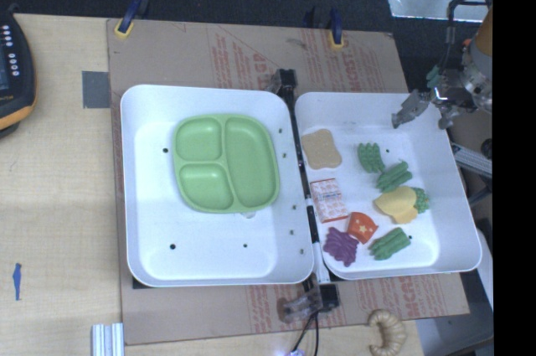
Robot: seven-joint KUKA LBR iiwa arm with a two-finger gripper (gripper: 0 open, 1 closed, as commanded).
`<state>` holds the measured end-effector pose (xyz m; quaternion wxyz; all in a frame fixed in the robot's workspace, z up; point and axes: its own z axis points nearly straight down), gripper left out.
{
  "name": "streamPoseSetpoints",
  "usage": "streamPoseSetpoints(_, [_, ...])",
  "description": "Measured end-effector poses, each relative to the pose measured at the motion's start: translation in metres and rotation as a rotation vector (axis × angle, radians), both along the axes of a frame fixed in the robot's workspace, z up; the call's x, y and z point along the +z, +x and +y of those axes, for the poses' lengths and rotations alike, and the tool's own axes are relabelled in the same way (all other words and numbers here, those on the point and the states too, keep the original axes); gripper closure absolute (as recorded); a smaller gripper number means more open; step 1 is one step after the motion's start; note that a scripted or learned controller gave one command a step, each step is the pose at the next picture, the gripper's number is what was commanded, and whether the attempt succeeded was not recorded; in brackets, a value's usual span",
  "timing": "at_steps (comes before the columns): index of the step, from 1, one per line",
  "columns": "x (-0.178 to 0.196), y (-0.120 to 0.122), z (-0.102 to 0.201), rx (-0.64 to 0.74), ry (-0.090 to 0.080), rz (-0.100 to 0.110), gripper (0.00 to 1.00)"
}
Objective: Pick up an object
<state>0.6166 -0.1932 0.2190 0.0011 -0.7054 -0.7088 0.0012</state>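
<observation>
The right bin [435,262] holds several small items: a tan bread slice [321,149], a red-and-white packet [327,199], a dark green vegetable [369,156], a green pod [394,176], a yellow piece [397,204], a red piece [362,225], purple grapes [339,245] and another green pod [389,243]. My gripper [425,113] hangs over the bin's far right corner, open, with nothing between its fingers. It is up and to the right of the dark green vegetable, apart from every item.
The left bin [151,254] holds a light green divided plate [226,162]. A black clip [286,80] sits where the bins meet at the back. A handheld controller [12,78] lies at the bench's left edge. A tan curled object [387,331] rests in front of the right bin.
</observation>
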Motion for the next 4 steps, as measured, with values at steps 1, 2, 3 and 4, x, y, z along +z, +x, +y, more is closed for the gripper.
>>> streamPoseSetpoints(1, [-0.109,0.034,0.012,0.004,0.001,0.005,0.0])
streamPoseSetpoints(2, [-0.129,-0.01,0.036,-0.001,0.001,0.007,0.0])
streamPoseSetpoints(3, [-0.117,-0.007,0.034,-0.001,-0.001,0.003,1.0])
streamPoseSetpoints(4, [-0.022,-0.045,0.123,0.007,0.003,-0.004,1.0])
